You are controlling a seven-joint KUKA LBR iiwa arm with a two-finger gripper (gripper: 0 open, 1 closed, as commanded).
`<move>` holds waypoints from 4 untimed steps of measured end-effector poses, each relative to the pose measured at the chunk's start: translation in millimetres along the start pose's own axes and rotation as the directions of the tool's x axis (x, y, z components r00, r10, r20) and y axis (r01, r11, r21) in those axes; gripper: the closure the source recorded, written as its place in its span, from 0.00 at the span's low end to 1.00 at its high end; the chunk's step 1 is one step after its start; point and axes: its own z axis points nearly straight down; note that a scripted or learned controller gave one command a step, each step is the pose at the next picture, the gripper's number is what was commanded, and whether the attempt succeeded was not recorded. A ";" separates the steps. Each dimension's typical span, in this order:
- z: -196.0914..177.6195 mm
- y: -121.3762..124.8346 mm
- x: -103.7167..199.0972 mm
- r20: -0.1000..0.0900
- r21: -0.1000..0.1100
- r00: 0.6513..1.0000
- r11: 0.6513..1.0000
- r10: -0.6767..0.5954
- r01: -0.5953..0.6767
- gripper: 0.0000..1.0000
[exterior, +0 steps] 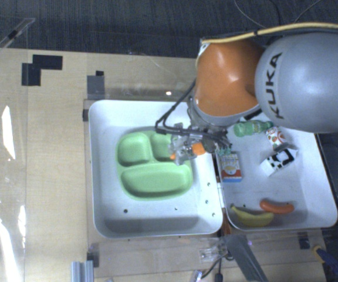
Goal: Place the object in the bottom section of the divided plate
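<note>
A green divided plate [151,168] is seen lying in the left bin [101,175], its large bottom section toward 6 o'clock and two smaller sections toward 12 o'clock. The arm [263,81] is reached in from 3 o'clock, and the pincer [183,148] is held over the plate's 3 o'clock edge. A small orange object [197,148] is seen at the pincer, possibly gripped; whether the pincer is open or closed cannot be told. In the right bin [315,175] a green bottle [252,128] is laid at 12 o'clock, a small carton [231,166] at 9 o'clock, and a banana [252,217] beside a sausage [276,206] at 6 o'clock.
</note>
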 end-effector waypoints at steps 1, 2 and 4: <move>-0.1 -0.3 0.0 0.000 0.000 1.000 1.000 0.001 -0.001 0.00; -117.7 -35.8 -32.5 0.009 0.003 0.976 0.976 -0.220 0.220 0.00; -166.8 -1.3 -99.2 0.007 0.003 0.669 0.669 -0.743 0.743 0.00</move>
